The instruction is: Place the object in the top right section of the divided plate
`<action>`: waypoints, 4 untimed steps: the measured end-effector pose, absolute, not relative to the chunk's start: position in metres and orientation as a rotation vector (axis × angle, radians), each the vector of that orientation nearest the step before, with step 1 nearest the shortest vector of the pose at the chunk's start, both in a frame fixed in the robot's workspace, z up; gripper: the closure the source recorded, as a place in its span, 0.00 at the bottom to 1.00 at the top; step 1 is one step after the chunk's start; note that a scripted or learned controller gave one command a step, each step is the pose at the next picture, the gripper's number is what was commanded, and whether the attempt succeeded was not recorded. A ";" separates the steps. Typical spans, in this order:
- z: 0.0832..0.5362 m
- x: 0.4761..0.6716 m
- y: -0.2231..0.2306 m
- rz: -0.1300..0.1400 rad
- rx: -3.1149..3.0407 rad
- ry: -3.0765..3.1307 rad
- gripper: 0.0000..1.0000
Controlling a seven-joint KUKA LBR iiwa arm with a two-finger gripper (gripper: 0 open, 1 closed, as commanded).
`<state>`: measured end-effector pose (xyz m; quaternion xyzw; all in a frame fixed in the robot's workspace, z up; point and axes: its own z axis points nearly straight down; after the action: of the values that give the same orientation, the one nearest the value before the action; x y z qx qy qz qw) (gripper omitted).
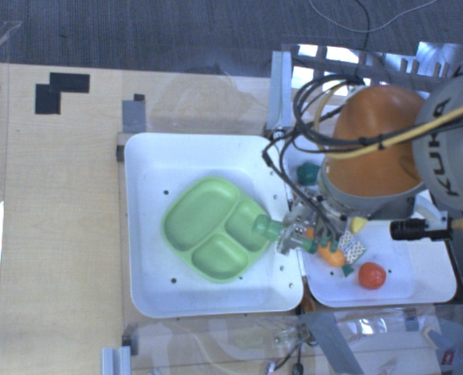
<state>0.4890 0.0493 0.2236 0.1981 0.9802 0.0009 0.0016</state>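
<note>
- While the grey arm with the orange band point(372, 143) leans in over the seam between the two bins, its end effector point(294, 234) sits just beside the right edge of the green three-section divided plastic plate point(216, 229).
- A small green rounded object point(266, 226) shows at the tip of the end effector, touching or overlapping the plate's right rim; it looks clamped between the fingers, though the grip is small and partly blurred, so I judge this rather than see it plainly.
- The plate lies tilted in the left shallow white bin point(149, 209), so which section counts as "top right" is a judgement; the section nearest the object seems the likely one.
- As I judge it, the task is well along: the object is carried to the plate's edge, but it is not yet resting inside a section. What is left is to move a little further over the plate, lower, and let go.
- Right of the plate, in the right shallow white bin point(431, 287), lie a red ball point(372, 275), an orange piece point(333, 256), a chequered white-and-grey packet point(353, 248) and a teal thing point(307, 173).
- The arm's bulk hides much of the right bin, and black and yellow cables point(317, 123) cross above the wrist. Whether the object touches the plate surface cannot be made out.
</note>
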 end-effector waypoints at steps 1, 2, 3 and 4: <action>0.233 0.490 -0.008 0.002 0.567 3.084 1.00; 0.280 0.489 0.084 0.004 0.433 3.106 1.00; 0.239 0.489 0.139 0.003 -0.092 3.137 1.00; 0.253 0.565 0.030 0.001 -0.052 3.134 1.00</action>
<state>0.5651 0.0296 0.2525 -0.0165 0.9999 0.0003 0.0035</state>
